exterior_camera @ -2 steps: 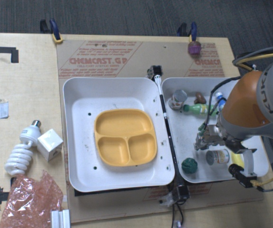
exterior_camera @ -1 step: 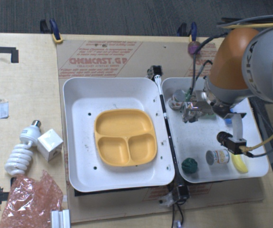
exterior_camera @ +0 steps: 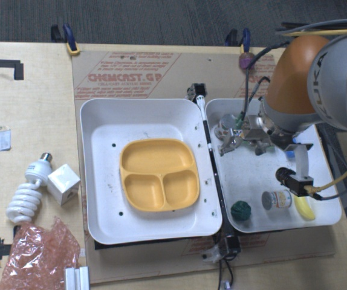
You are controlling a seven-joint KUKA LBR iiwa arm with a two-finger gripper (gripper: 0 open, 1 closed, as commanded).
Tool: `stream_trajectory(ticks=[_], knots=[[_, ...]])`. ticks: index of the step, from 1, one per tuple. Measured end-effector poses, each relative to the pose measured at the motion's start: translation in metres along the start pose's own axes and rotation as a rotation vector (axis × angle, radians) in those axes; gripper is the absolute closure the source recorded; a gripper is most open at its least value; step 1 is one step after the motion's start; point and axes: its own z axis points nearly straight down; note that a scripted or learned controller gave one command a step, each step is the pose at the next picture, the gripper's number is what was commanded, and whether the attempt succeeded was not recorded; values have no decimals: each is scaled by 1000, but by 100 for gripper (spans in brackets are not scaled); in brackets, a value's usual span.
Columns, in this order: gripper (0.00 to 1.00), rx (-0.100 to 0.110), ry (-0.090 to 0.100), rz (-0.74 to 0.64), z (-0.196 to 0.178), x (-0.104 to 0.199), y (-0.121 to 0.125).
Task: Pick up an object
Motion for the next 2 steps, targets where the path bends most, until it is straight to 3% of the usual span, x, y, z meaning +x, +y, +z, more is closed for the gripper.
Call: stream_trajectory(ticks=[1, 2], knots=[[0, 1, -1, 1, 85, -68, 46], [0, 1, 1, 3, 100, -84, -17]])
